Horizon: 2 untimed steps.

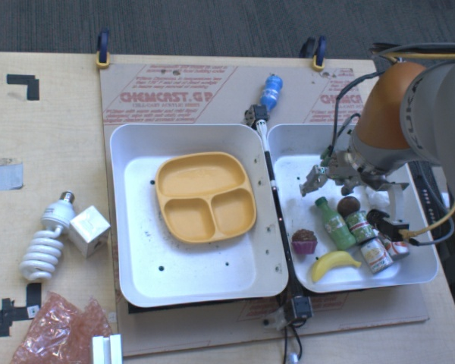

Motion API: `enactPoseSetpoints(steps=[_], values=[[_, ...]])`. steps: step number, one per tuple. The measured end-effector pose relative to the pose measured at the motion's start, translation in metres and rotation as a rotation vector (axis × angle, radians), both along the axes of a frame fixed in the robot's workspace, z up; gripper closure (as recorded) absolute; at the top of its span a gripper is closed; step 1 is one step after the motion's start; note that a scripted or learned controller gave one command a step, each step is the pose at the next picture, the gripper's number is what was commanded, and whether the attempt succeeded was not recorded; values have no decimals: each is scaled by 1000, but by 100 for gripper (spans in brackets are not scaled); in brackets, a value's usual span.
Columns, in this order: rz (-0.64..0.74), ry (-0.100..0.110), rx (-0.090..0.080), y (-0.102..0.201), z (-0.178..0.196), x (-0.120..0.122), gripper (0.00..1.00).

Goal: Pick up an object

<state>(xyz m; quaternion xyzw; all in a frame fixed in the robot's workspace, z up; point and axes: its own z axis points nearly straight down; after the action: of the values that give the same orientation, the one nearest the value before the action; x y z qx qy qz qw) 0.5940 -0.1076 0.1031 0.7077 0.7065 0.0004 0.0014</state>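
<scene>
Two shallow white bins sat side by side on the surface (53, 150). The left bin (136, 226) held one thing, a yellow-orange tray (205, 196) with three compartments, lying flat near its middle. The right bin (288, 146) held the small things: one green bottle (334, 223) lying on its side, one banana (335, 264) near the front wall, one dark cupcake (304, 240) just beside the bottle's base, one brown round object (349, 205), and what looked like two small cans (368, 241) lying close together toward the right; past them the clutter was too crowded to count.

Outside the bins lay one spiral light bulb (47, 243), one white cube (89, 228) touching it, one blue bottle (271, 93) behind the bins and one crinkled pink bag (57, 328) at the front left corner.

The grey arm (436, 112) reached in from the right, its orange band (383, 108) above the wrist, bent down into the right bin. The pincer (318, 179) hung over the back left part of that bin, just behind the green bottle's cap. I could not tell whether it was open or closed, and nothing was visible in its grasp.
</scene>
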Motion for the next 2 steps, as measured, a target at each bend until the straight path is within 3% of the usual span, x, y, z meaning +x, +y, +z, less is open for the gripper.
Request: enactPoseSetpoints(steps=[1, 2], values=[[0, 3, 1, 5, -11, -98, 0], [2, 1, 0, 52, 90, -27, 0]])
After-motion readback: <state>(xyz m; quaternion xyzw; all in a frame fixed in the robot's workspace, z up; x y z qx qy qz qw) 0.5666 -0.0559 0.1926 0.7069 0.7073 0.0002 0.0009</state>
